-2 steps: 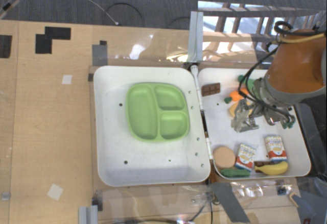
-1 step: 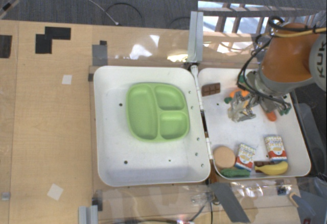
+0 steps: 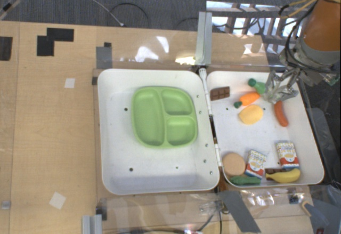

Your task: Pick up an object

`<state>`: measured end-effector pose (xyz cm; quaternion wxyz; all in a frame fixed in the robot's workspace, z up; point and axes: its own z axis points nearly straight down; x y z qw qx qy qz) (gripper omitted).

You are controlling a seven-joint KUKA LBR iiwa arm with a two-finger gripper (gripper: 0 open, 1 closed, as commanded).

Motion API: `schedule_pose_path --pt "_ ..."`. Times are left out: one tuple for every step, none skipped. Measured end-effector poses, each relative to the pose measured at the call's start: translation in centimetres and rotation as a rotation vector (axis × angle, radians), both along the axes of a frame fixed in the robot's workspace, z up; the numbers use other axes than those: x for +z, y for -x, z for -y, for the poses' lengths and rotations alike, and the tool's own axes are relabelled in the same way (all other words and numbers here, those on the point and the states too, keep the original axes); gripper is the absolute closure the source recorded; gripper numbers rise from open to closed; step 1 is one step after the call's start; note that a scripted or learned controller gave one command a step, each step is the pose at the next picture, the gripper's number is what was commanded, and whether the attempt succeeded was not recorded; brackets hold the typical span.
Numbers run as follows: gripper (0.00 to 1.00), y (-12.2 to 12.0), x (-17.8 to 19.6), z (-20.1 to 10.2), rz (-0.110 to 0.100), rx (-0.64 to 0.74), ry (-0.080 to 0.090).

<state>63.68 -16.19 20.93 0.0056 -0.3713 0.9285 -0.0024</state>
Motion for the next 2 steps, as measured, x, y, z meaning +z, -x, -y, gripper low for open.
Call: schedule_pose_path --pt "1.0 6.5 -7.4 0.1 -0.012 0.224 -0.002" --pt "1.0 4.5 3.7 -1.0 0.001 0.357 0.004"
